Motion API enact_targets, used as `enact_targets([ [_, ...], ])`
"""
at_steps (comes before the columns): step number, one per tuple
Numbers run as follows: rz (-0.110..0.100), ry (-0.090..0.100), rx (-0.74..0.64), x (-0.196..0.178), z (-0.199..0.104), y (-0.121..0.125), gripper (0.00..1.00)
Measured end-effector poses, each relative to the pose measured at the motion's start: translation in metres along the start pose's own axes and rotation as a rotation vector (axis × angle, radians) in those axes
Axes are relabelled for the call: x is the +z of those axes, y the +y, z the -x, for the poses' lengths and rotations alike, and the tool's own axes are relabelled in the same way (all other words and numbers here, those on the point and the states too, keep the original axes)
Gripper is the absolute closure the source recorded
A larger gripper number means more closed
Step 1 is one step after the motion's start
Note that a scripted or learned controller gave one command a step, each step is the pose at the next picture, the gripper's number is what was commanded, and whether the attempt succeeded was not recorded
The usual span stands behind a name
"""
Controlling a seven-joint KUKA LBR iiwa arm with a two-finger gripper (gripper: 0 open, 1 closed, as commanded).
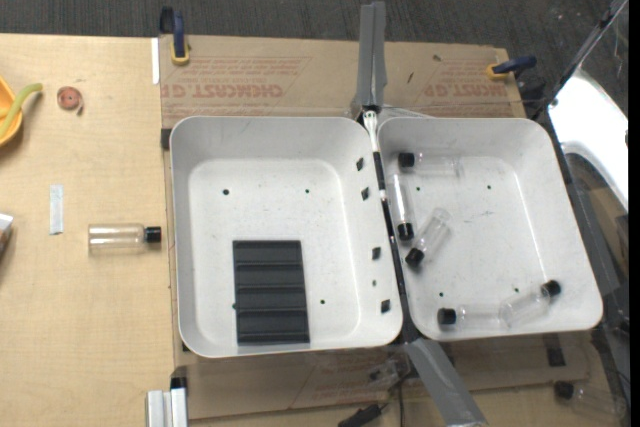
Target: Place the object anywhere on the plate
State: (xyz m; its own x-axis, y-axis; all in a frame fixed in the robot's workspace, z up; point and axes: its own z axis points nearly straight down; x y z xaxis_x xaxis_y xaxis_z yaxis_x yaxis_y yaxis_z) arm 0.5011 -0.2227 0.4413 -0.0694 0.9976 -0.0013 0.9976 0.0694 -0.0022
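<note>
left bin (200, 165): open above black plate (270, 292); right bin (530, 155): vials (430, 240) scattered

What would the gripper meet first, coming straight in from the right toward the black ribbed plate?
Likely the rim of the right white bin, then the clear black-capped vials lying inside it, depending on its height.

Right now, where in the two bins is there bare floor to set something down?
Left bin: bare everywhere except the black ridged plate at its front. Right bin: bare in the middle and back right. Clear bottles crowd its left wall and centre-left, and lie along the front and front right corner.
</note>
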Motion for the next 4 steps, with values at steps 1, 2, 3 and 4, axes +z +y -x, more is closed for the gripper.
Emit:
enact_targets([
  [1, 0.000, -0.001, 0.163, 0.001, -0.046, 0.063, 0.00],
  [2, 0.000, -0.001, 0.378, 0.044, -0.053, 0.162, 0.00],
  [3, 0.000, 0.000, 0.403, 0.000, -0.002, 0.100, 0.00],
  [4, -0.001, -0.001, 0.510, 0.001, -0.071, 0.162, 0.00],
])
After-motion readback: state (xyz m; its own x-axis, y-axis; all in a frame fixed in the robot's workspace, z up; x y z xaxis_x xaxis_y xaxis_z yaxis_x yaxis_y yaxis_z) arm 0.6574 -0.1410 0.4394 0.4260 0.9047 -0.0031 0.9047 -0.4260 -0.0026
